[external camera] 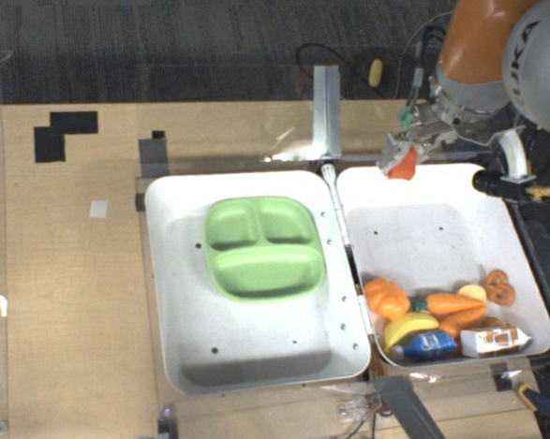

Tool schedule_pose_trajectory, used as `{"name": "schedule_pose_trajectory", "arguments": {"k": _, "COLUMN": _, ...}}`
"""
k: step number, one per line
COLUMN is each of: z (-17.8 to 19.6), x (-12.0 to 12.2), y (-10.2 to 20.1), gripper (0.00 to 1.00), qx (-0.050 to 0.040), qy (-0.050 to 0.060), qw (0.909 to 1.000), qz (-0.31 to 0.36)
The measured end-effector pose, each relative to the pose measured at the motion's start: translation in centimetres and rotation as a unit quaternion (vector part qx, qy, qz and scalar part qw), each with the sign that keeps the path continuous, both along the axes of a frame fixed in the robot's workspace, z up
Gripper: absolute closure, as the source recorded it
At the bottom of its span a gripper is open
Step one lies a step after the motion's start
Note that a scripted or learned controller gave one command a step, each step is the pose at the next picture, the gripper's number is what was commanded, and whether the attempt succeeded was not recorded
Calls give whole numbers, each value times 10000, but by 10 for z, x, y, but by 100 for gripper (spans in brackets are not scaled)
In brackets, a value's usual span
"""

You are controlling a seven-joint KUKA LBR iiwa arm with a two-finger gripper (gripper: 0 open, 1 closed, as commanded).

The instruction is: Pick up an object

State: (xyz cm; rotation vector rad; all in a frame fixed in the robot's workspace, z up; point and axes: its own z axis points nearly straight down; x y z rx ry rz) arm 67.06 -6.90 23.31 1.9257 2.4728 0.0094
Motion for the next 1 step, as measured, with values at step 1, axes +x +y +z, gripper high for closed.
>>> {"name": "schedule_pose_trajectory", "arguments": {"k": 1, "z": -13, "x": -30, "y": 44, "gripper": 100, "qx": 0, "qy": 21, "qw": 9990, "qz": 453}}
